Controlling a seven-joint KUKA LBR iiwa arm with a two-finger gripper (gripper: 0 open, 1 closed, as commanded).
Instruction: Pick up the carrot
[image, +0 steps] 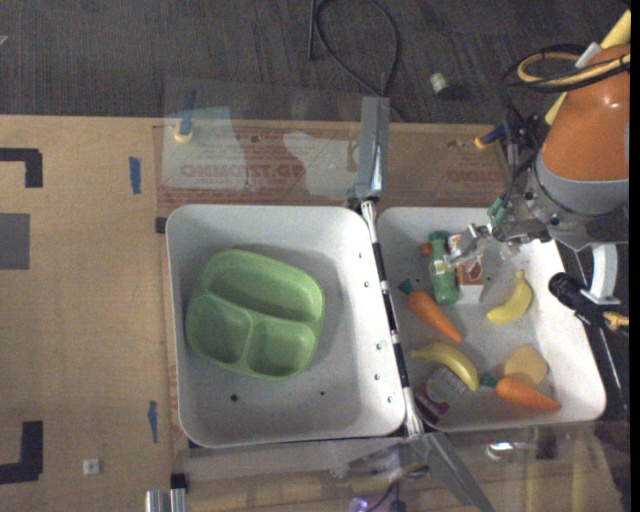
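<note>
The gripper (478, 243) hung over the upper part of the right bin (575, 300); whether it was parted or closed could not be told, and nothing showed in its grasp. Just below it and to its left lay a carrot (432, 312), tilted, beside a green bottle (442, 270). A second carrot (523, 393) lay farther below, near a yellow block (527, 364). Two bananas (511, 301) rested in the same bin. Well to the left, a green divided tray (258, 312) sat in the left bin (190, 240).

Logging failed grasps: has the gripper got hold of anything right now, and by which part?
It cannot be told. The gripper sits over the right bin's upper area; both carrots lie loose elsewhere.
</note>
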